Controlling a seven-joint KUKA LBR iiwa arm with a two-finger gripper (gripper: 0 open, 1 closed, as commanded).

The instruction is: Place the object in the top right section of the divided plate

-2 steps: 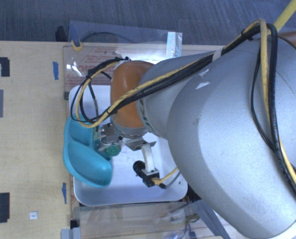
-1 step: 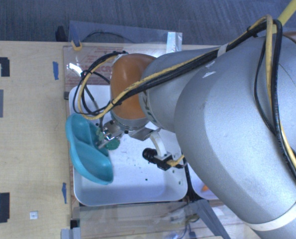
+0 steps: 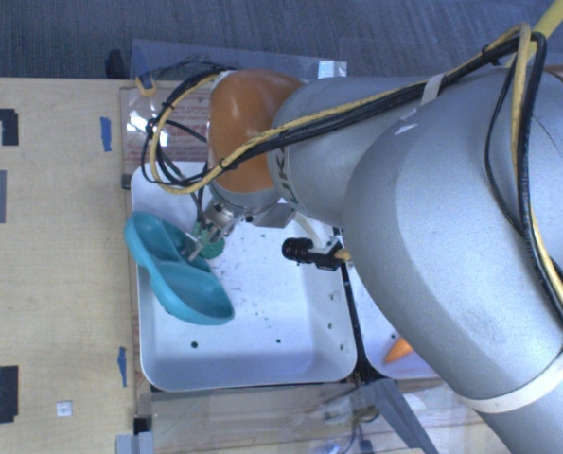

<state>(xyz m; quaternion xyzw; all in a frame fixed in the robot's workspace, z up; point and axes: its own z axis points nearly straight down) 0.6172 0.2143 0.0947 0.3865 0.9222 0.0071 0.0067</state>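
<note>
A teal divided plate (image 3: 188, 296) lies in the left white bin (image 3: 262, 353), against its left wall, and looks tilted with one end over the rim. My gripper (image 3: 208, 241) hangs under the orange wrist band, directly at the plate's right edge near its upper part. A small green object (image 3: 212, 248) shows right at the gripper's tip, touching or just above the plate's rim. Whether it is held I cannot make out. The arm's grey body hides the bin's upper part and most of the right bin.
A black clamp-like piece (image 3: 305, 251) juts from the arm over the bin's middle. Yellow and black cables (image 3: 167, 173) loop near the bin's upper left corner. An orange item (image 3: 399, 350) peeks out in the right bin. Small dark specks dot the bin floor.
</note>
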